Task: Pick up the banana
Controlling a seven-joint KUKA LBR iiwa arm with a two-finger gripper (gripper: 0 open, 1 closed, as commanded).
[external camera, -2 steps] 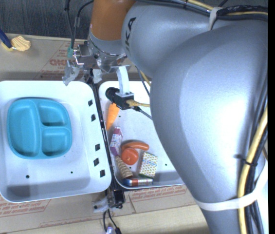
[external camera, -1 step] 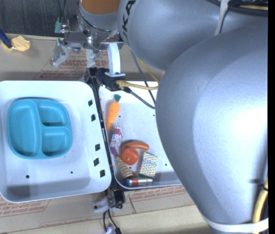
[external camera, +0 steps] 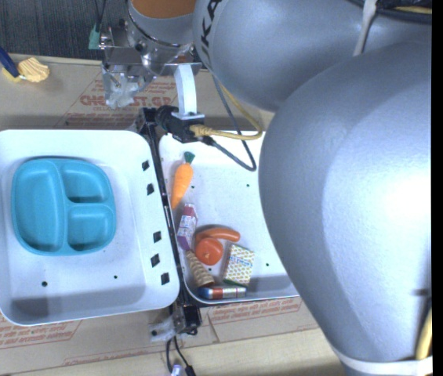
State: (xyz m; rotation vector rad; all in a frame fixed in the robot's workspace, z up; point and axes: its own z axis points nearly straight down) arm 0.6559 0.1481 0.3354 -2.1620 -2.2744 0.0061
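Two bins (external camera: 1, 210), tool (external camera: 123, 92) beyond rims.

Even, bright light — soft shadows, slight blur.

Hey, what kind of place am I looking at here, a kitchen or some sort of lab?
Most likely a robotics lab bench, not a kitchen: a large grey arm reaches over two white bins, one holding a blue divided plate, the other toy food like a carrot.

A robot lab: cardboard-covered bench (external camera: 56, 84), white bins (external camera: 1, 210), toy food (external camera: 182, 180).
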